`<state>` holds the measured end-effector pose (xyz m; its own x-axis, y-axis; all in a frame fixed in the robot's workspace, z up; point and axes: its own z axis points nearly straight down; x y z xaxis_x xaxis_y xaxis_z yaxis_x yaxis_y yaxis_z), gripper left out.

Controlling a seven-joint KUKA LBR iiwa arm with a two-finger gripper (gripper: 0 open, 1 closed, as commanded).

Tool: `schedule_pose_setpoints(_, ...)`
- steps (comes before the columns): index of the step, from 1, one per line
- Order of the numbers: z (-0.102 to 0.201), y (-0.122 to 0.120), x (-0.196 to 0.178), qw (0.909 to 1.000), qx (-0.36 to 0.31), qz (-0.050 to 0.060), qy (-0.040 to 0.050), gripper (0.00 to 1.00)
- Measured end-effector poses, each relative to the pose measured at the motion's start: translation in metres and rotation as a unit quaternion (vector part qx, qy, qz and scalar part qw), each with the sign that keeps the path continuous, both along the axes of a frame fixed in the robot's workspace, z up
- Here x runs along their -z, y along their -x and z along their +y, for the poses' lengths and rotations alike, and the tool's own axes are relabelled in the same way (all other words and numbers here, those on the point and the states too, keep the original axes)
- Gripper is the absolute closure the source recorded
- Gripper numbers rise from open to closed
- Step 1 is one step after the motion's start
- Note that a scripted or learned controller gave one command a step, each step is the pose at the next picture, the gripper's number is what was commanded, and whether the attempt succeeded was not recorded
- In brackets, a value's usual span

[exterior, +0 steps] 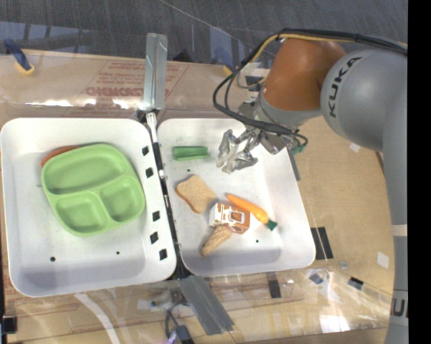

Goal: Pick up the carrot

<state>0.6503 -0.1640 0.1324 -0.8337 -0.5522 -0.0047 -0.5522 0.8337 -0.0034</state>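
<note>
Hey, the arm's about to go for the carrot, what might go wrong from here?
1. The carrot lies right against the small orange-and-white packet, so the hand may catch or drag the packet instead.
2. The hand hovers above and to the left of the carrot, near the green piece; a poorly aimed descent would land on bare bin floor.
3. The carrot is thin and lies at a slant, so a misaligned hand may just push it aside.

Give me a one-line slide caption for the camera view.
KUKA arm's hand hovers in the right bin above the carrot, bread slice and green stick; green tray sits left.
</note>
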Motion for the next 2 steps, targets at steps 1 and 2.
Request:
schedule_pose_setpoints(1,-0.011,-0.008,-0.033,0.9899,-0.142,0.000,0.0007,1.00)
schedule_pose_setpoints(2,-0.039,-0.008,-0.060,0.9747,-0.224,0.000,0.0011,1.00)
